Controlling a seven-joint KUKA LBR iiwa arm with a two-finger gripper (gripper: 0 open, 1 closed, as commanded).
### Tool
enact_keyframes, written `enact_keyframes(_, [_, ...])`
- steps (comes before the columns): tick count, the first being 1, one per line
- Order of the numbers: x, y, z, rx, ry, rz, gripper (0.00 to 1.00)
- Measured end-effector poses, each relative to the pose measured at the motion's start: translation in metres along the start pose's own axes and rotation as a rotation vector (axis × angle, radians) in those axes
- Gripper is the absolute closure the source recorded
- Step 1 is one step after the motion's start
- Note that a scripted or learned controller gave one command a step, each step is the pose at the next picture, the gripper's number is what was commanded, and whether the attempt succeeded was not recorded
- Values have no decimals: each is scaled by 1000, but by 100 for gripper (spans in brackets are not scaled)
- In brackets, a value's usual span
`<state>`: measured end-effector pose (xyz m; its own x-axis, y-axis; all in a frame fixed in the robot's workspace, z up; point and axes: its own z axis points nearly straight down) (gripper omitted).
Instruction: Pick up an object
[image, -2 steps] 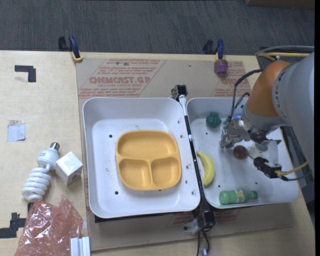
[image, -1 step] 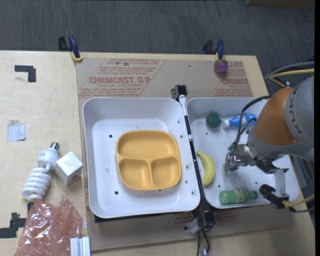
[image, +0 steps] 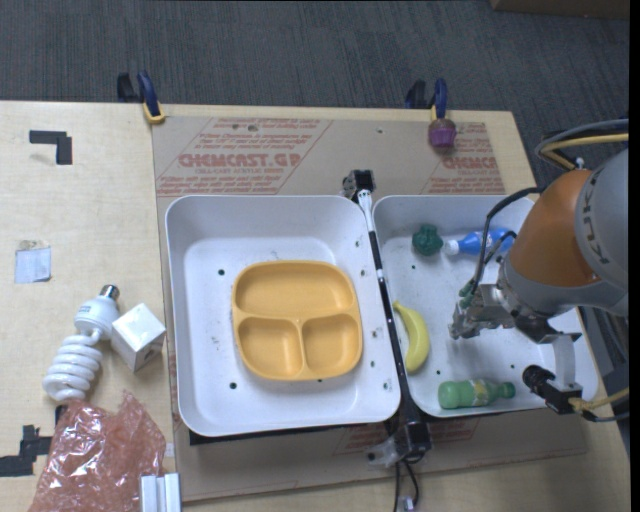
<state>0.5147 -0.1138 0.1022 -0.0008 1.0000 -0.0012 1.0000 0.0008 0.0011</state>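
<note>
The right bin (image: 440, 218) holds a yellow banana (image: 413, 337) by its left wall, a green bottle (image: 473, 393) lying along the front, a small dark green piece (image: 427, 240) at the back, and a blue and white object (image: 475, 242) beside it. My gripper (image: 463, 325) hangs over the middle of this bin, just right of the banana and above the bottle. Nothing shows between its fingers. The arm's grey body and orange band cover the bin's right part.
The left bin (image: 200, 300) bears a yellow divided plate (image: 297, 320). On the bench to the left lie a spiral light bulb (image: 82, 345), a white cube (image: 138, 334) and a crumpled pink wrapper (image: 95, 455). A purple item (image: 442, 131) sits behind the bins.
</note>
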Motion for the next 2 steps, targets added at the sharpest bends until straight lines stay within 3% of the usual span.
enact_keyframes(1, [0, 0, 0, 0, 0, 0, 0])
enact_keyframes(2, [21, -15, 10, 0, 0, 1, 0])
